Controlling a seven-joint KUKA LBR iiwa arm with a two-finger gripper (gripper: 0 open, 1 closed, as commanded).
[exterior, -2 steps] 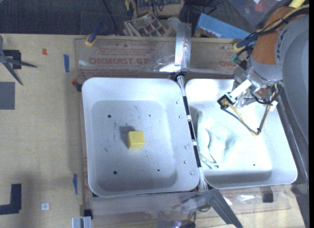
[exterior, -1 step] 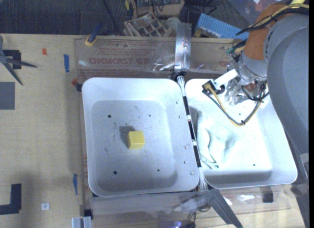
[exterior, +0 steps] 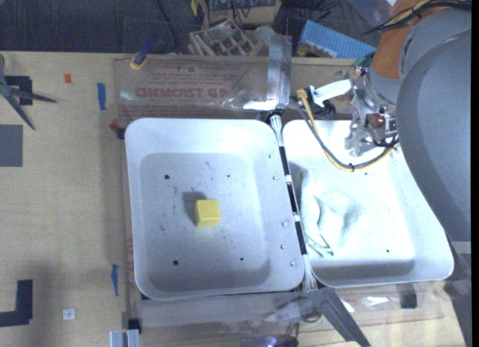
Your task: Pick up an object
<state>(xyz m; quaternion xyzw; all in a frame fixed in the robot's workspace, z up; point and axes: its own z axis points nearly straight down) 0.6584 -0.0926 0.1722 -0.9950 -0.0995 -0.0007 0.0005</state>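
While the grey arm [exterior: 438, 114] reaches in over the right bin [exterior: 389, 252], its pincer [exterior: 365, 142] hangs above that bin's far edge, well apart from the yellow block [exterior: 208, 212]; whether the pincer is spread or pressed together cannot be told, and nothing can be seen held in it. The yellow block lies near the middle of the left bin [exterior: 150, 151], which sits just beside the right bin on the counter [exterior: 60, 211]. A yellow cable [exterior: 327, 146] loops down from the wrist over the right bin's far end. Something pale and crumpled [exterior: 334, 218] lies in the right bin, nearer than the pincer.
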